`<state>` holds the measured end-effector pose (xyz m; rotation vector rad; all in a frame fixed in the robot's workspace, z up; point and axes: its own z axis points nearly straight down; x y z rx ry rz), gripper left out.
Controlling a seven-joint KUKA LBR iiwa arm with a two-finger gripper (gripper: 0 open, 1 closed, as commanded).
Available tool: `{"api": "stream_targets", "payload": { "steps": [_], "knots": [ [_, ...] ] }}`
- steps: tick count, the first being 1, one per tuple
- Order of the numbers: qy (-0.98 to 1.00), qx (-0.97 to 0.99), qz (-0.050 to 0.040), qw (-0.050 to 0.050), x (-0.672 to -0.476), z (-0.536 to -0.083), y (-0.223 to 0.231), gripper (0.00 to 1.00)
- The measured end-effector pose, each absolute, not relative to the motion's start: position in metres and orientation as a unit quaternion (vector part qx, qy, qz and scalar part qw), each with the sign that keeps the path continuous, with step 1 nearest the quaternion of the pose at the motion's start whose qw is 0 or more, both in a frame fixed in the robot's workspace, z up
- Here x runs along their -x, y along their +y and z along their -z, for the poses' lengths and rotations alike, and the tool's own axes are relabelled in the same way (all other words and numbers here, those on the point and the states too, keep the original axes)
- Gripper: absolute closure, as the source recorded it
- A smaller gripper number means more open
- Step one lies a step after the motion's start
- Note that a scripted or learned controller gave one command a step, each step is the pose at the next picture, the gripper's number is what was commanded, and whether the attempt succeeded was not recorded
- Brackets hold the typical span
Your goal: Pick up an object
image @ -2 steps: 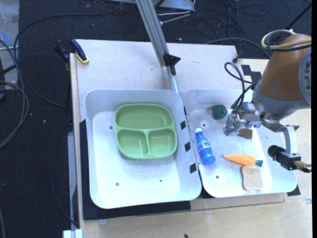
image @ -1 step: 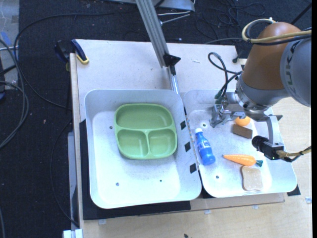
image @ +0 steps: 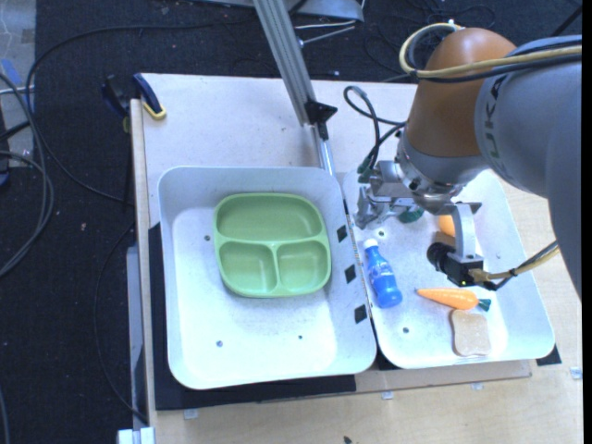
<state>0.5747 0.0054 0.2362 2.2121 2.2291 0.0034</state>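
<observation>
The grey arm's end effector point(image: 377, 203), fingers' state unclear, hung near the right white bin's point(image: 518, 336) far-left corner, the blue plastic bottle point(image: 380, 273) lying lengthwise just nearer the front edge.

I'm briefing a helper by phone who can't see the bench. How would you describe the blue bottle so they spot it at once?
Find the right white bin, the one under the arm. Along its left wall lies the blue bottle, white cap pointing away from the viewer. It is the only blue item; the carrot and tan slice lie to its right.
</observation>
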Motion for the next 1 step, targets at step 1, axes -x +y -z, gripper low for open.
{"api": "stream_targets", "payload": {
  "steps": [1],
  "knots": [
    [0.710,-0.704,-0.0016,0.001,-0.6105,-0.2320,0.0565,1.00]
  ]
}}
